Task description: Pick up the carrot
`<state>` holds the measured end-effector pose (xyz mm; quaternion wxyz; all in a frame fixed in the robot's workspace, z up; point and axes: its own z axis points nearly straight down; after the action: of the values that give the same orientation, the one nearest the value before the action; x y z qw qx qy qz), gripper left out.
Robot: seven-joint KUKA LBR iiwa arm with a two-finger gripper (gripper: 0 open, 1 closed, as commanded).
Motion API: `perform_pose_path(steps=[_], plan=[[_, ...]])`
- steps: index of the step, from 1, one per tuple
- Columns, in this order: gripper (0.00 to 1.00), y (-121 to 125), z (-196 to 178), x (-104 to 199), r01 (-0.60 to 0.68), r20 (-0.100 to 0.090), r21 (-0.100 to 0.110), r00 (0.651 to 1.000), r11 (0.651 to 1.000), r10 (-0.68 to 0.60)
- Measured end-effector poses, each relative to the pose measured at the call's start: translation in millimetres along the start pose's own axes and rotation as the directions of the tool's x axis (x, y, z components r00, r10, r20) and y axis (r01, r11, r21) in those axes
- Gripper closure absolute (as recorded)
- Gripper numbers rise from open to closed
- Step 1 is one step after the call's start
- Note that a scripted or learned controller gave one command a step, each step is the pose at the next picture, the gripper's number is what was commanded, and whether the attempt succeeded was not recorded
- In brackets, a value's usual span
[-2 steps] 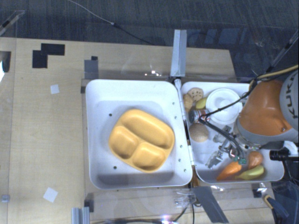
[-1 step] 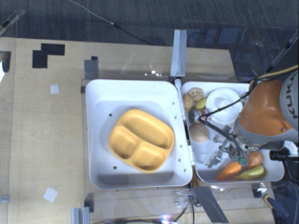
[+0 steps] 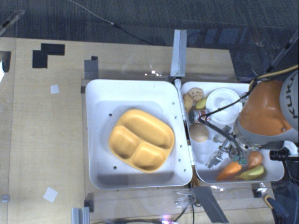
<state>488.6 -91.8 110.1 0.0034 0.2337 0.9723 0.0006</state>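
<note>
Carrot point(image 3: 228, 170) lay in right bin point(image 3: 202, 174), near its front wall, long axis running left-down to right-up. Gripper point(image 3: 219, 156) hovered just above-left of it; grasp state could not be told, nothing visibly held.

divided plate point(image 3: 141, 139) in left bin point(image 3: 96, 125); carrot point(image 3: 229, 170) in right bin's point(image 3: 275, 175) front
</note>
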Motion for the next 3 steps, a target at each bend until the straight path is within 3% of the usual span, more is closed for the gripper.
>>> perform_pose_path(steps=[3], plan=[[0.0,0.0,0.0,0.0,0.0,0.0,0.0,1.0,1.0,0.0]])
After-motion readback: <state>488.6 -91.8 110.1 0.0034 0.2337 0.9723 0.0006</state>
